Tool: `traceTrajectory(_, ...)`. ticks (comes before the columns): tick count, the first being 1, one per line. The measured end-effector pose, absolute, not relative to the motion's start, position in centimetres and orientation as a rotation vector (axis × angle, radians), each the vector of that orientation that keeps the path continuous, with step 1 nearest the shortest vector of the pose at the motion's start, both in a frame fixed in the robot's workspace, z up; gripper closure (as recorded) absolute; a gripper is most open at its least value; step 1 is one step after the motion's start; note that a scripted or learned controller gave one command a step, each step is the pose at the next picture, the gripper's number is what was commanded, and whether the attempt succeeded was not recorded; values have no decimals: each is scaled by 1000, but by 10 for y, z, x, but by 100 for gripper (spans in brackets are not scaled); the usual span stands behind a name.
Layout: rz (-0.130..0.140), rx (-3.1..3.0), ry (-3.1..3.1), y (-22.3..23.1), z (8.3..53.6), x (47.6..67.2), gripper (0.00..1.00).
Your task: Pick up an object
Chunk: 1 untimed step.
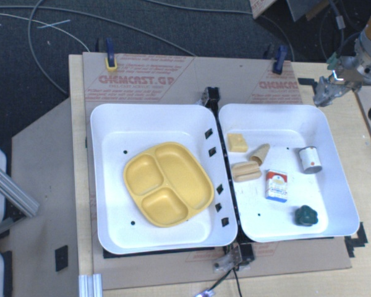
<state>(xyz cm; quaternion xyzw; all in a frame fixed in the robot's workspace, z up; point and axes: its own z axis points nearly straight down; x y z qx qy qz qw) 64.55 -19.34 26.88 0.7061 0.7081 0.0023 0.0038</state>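
On the bench, the pincer, grip unreadable, hovers beyond the right bin's far right corner, so every candidate, including the small can, awaits picking.

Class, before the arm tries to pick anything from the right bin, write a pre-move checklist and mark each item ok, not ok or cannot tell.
1. Tool outside the right bin, above its far right corner: ok.
2. Tool open: cannot tell.
3. Green object lies alone, free on all sides: ok.
4. Small can apart from the red and white carton: ok.
5. Tan pieces apart from each other: not ok, they touch.
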Motion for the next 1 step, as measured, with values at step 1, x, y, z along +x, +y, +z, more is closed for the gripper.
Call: traceTrajectory(1, 4, 2217, 2220, -193, 290, 647, 100)
